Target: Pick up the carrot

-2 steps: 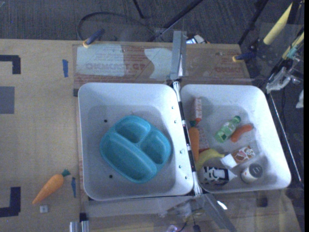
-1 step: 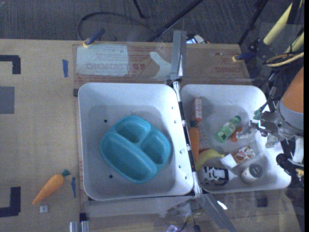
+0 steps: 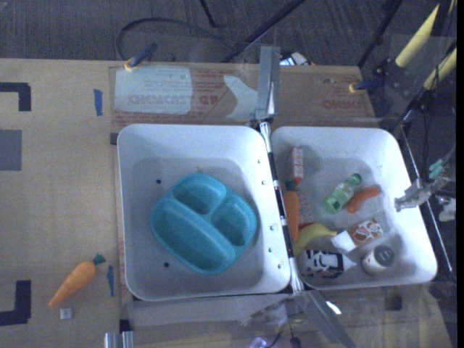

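Orange carrot [image 3: 291, 214] lies against right bin's [image 3: 406, 158] left wall.

Carrot [image 3: 291, 216] hemmed: bin wall [image 3: 278, 201]; banana [image 3: 316, 233] seemingly touching

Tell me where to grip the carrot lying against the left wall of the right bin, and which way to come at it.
Grip the carrot across its thicker middle, coming straight down from above. It lies lengthwise along the right bin's left wall, so a finger on the wall side has little room; the banana crowds its lower end, so stay near the upper half. The gripper hangs at the bin's right rim.
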Action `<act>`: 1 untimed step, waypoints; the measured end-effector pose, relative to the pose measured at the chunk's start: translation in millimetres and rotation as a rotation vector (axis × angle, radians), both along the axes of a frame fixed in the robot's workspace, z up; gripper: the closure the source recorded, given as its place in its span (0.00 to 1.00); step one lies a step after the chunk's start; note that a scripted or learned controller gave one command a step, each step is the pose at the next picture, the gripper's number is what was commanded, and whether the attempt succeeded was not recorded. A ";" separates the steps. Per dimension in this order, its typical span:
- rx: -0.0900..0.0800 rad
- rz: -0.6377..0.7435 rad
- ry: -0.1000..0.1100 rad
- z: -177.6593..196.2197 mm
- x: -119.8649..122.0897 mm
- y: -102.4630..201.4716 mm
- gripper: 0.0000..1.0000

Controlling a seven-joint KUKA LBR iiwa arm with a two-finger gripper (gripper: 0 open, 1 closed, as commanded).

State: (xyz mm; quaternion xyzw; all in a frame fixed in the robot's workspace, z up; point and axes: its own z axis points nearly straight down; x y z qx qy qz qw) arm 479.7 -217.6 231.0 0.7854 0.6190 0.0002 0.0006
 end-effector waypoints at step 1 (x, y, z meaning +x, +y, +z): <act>0.000 -0.292 0.000 93.9 0.9 26.2 0.00</act>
